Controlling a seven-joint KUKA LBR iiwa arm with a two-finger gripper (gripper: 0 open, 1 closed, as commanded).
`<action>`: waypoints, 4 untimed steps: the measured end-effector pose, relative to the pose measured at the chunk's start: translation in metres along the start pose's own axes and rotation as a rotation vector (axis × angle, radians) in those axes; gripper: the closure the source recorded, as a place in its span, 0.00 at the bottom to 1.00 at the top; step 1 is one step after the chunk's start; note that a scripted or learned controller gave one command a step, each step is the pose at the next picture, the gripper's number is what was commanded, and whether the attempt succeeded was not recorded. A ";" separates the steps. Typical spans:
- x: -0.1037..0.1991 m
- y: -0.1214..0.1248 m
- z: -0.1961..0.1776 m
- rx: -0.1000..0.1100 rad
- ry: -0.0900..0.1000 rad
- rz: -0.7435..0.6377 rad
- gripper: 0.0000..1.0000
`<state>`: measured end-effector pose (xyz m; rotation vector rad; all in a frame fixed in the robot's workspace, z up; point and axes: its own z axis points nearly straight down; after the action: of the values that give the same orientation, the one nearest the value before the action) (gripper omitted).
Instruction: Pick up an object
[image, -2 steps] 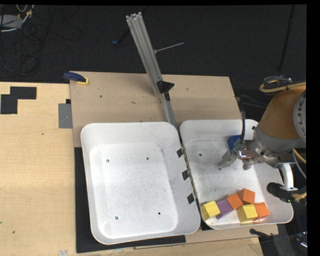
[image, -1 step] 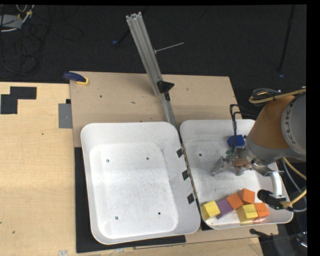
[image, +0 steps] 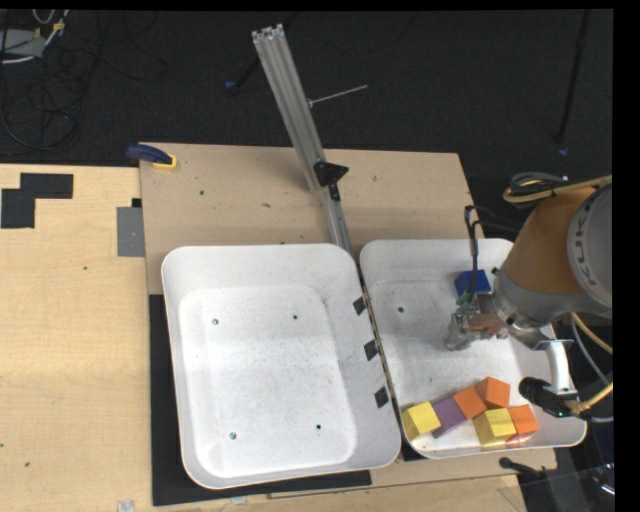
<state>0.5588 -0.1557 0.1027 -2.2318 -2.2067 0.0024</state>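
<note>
Left bin (image: 200, 290) sits w/ nothing for the task in it, so all the action is over in the right bin (image: 420, 265).

In the right bin, the blocks are bunched at the 5–6 o'clock corner: a yellow cube (image: 421, 417) at the left end, a purple block (image: 448, 418) touching it, then an orange block (image: 470, 403), a second yellow block (image: 494, 427), and two more orange ones (image: 495, 391) (image: 523, 419) packed tight against the rim. Sep. from them, a blue block (image: 473, 283) lies up around 1–2 o'clock in the bin, just beside the wrist.

The gripper (image: 459, 337) is low over the bin floor near its centre — can't tell whether it's open or closed from here, and nothing visible is caught in it. It looks to be between the blue block and the cluster, touching neither as far as I can see.

To do this well, I'd judge the yellow cube the best pick — it's at the cluster's outer end w/ free floor at its 9 o'clock side. The packed ones by the rim risk a jam or a push instead of a grasp. Blue one's an option, but the arm partly hides it.
</note>
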 end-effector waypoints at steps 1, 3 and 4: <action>-0.002 0.006 -0.062 -0.006 -0.002 -0.013 1.00; 0.005 0.012 -0.171 -0.007 -0.002 -0.013 1.00; 0.057 0.002 -0.168 0.000 0.001 -0.015 1.00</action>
<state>0.5624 -0.0984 0.2704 -2.2147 -2.2224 0.0010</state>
